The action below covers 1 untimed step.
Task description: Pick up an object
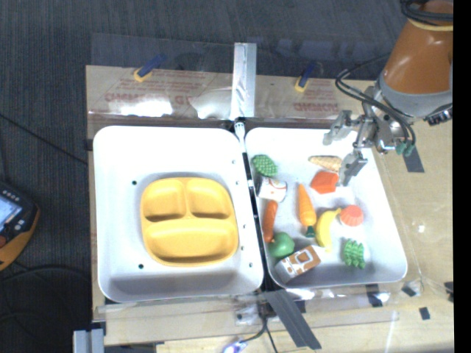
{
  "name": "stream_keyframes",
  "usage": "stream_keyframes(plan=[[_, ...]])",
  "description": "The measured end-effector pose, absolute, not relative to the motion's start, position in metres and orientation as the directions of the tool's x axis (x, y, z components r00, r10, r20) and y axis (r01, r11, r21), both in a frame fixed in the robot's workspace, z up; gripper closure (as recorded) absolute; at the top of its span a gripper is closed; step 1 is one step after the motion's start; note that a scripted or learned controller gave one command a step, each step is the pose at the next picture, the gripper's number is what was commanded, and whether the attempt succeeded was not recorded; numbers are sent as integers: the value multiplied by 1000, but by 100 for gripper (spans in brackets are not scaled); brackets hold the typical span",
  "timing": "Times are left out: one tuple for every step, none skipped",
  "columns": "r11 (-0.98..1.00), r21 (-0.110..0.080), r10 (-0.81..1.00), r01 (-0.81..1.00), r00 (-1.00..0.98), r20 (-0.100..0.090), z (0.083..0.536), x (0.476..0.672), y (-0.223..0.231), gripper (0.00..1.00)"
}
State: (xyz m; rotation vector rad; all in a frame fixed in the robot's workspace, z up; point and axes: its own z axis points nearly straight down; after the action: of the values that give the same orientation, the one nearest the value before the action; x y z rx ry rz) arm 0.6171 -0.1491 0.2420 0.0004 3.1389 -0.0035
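Note:
The right bin [394,234] holds several toy foods: a beige wedge [324,162], a red-orange piece [324,182], an orange carrot [305,204], a yellow banana [324,226], a red round fruit [352,215], a leafy green piece [265,165] and a white-and-red item [274,189]. My gripper [346,149] hangs over the bin's far right corner, just right of the beige wedge and above the red-orange piece. Its fingers are spread open and nothing sits between them.
A yellow divided tray [190,219] lies in the left bin [118,153]. Near the right bin's front are a brown box [302,262], a green pepper [281,245], a spiky green piece [353,253] and a red-orange stick [269,219]. A ridge [250,197] divides the bins.

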Motion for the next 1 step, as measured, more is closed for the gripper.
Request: stream_keyframes(plan=[[986,-2,-165,-165,-986,0,118,620,-151,0]])
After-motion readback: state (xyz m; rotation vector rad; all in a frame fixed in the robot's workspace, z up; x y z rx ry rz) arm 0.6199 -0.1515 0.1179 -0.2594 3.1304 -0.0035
